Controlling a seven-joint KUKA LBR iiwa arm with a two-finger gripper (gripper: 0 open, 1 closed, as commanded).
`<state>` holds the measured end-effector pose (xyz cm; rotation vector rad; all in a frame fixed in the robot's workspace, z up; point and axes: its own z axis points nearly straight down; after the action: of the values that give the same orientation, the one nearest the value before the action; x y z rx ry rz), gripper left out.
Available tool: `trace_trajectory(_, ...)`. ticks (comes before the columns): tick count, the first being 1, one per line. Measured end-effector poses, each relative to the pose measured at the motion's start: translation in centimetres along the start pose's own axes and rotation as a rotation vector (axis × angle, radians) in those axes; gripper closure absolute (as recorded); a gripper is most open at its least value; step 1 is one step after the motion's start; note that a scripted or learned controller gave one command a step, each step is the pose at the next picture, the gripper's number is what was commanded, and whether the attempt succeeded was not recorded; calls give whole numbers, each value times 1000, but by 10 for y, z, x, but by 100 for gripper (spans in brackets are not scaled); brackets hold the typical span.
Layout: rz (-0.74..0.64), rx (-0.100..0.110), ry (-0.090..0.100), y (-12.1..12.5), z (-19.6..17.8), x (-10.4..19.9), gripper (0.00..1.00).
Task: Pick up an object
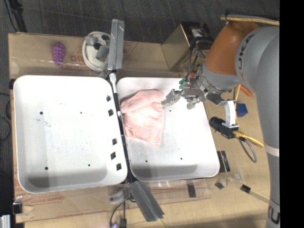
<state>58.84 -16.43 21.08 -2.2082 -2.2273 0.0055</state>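
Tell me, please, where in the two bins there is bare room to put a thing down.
The left bin is bare floor from wall to wall. In the right bin, the front strip and the right side are free. Its rear left is crowded: the pink cloth lies against the divider, with the end effector beside it.

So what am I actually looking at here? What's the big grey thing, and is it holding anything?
You are looking down, at a slant, from a camera fixed above a bench. The big grey thing with the orange band is a robot arm reaching in from the right. At its tip is a gripper, its grasping hand, hovering at the edge of a pink cloth. The cloth lies crumpled in the right bin, against its left wall. Nothing I can see is held. The left bin sits beside it. Behind the bins lie a small purple object and a coil of white cable.
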Motion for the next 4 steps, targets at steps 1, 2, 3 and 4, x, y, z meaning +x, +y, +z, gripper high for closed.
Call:
trace_trajectory(1,-87,0,0,41,112,-5,0)
trace_trajectory(2,-251,-3,-2,50,117,38,0)
trace_trajectory(3,-253,-1,-1,50,107,38,100)
trace_trajectory(4,-253,-1,-1,50,107,38,0)
